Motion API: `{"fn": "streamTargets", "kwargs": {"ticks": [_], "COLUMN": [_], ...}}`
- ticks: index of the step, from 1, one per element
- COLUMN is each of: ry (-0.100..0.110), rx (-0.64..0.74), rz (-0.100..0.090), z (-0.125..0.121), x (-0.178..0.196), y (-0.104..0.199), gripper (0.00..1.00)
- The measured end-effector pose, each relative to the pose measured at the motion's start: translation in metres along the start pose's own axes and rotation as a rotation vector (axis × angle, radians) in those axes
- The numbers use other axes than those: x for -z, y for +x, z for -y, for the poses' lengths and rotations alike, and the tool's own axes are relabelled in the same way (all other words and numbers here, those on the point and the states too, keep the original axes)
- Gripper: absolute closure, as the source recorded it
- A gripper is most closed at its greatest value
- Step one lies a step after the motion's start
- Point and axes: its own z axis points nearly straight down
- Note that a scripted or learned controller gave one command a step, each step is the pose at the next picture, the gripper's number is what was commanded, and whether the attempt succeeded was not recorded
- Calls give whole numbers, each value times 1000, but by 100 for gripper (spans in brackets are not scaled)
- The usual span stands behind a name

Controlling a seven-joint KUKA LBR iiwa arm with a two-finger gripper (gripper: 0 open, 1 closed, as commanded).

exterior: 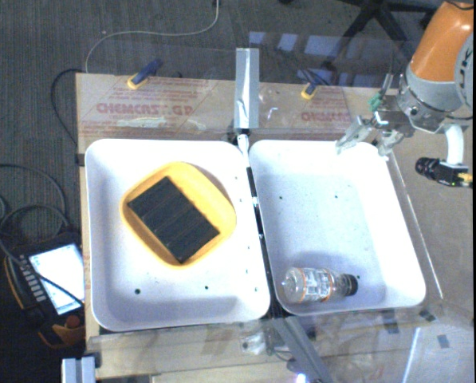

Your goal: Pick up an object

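A small clear plastic bottle (318, 285) with a dark cap lies on its side near the front wall of the right bin (397, 214). In the left bin (102, 214) rests a yellow dish with a black ribbed pad on it (177, 212). My gripper (369, 136) hangs over the far right corner of the right bin, well away from the bottle, its fingers spread open with nothing between them.
A metal divider strip (246, 86) stands behind the seam of the two bins. Blue and yellow clamps (144, 73) hold the board at the back. A tablet and cables (50, 274) lie on the floor to the left. An office chair base (365, 6) stands behind.
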Motion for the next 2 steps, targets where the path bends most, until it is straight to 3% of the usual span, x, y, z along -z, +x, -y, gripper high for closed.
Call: {"fn": "streamTargets", "kwargs": {"ticks": [1, 2], "ry": [1, -2], "rx": [-196, 123], "rz": [0, 2], "z": [49, 86], "x": [-28, 25], "y": [-12, -25], "gripper": [0, 0]}}
